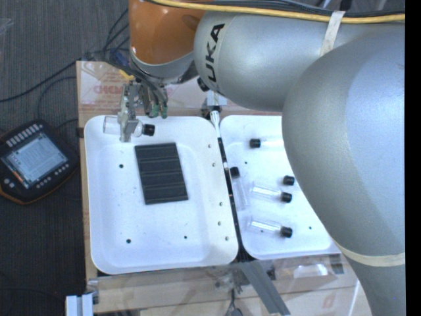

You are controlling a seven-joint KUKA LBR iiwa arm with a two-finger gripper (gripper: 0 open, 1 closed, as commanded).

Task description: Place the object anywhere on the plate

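Arm [276, 51] reaches over left bin [105, 242] to its far-left corner. Dark ribbed plate [161, 172] sits mid-bin, bare. Gripper [141, 114] hangs w/ fingers [125, 120] apart, nothing visibly clamped. Capped vial [139, 130] lies just under them, off plate, so prob. lined up for pick.
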